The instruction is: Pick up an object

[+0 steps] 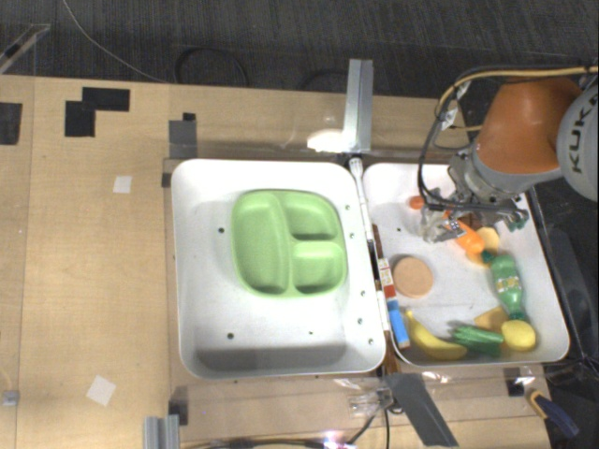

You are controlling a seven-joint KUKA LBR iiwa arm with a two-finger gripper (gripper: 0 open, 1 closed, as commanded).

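Orange plastic shows right at the tip of the gripper (456,224), down low in the upper part of the right bin (552,293). From where I stand I cannot tell whether the jaws are apart or clamped together; the wrist hides them.

That orange piece (470,241) lies just under and beside the tool, touching a green bottle (505,283) that runs down along the bin's right side. If the orange piece is the target, the crowding is the worry: a closing grip could catch the bottle's neck too, or nudge the piece sideways so it slips free as the arm lifts.

Further out, a round tan disc (413,276) sits alone on the bin floor, flat and likely hard to pinch. Along the bottom edge a banana (432,341), a green piece (477,337) and a yellow lemon (518,335) are heaped together.

A green divided tray (285,241) lies in the left bin (201,279), well apart from the arm.
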